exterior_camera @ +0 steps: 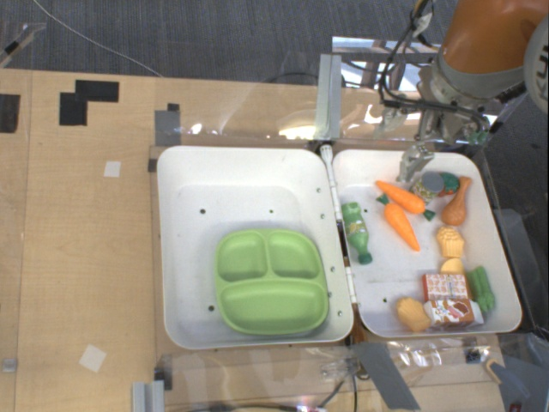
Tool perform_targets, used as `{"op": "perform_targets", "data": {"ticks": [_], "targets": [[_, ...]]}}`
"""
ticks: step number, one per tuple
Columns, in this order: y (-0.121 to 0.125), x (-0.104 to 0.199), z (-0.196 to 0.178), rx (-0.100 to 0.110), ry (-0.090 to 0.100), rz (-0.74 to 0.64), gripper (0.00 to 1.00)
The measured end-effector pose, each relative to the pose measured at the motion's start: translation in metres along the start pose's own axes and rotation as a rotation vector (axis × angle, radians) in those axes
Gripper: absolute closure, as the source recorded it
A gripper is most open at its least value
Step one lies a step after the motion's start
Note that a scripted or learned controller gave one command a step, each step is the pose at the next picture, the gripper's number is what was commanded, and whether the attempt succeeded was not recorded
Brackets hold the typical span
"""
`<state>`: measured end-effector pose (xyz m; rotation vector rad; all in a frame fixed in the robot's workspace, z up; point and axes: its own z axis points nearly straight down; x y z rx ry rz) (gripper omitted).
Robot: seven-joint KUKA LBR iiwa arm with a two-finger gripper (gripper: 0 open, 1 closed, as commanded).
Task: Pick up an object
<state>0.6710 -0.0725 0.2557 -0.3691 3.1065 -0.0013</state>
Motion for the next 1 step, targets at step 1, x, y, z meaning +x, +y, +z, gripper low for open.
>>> {"op": "perform_targets", "data": {"ticks": [1], "targets": [[-0.0150,0.0225,0.1553,-0.007,0.013,-0.190,0.00]]}}
